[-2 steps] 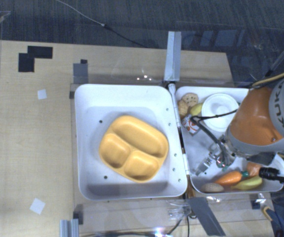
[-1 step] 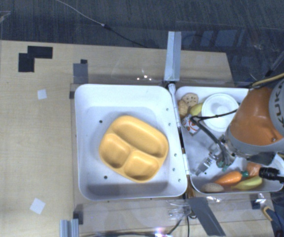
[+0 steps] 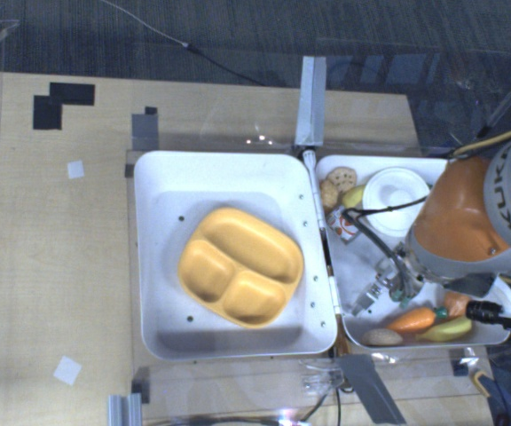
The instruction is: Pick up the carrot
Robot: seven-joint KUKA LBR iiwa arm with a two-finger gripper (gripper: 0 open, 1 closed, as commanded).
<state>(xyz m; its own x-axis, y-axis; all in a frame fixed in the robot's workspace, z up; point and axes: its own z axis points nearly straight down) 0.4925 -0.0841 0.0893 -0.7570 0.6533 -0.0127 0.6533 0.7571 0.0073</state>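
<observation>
A pale wooden table (image 3: 51,264) fills most of the room's view, marked with black squares (image 3: 62,103) near its far left corner and small white paper tags (image 3: 66,370). Beyond its far edge lies dark grey carpet (image 3: 238,16), crossed by a thin cable (image 3: 149,27).
</observation>
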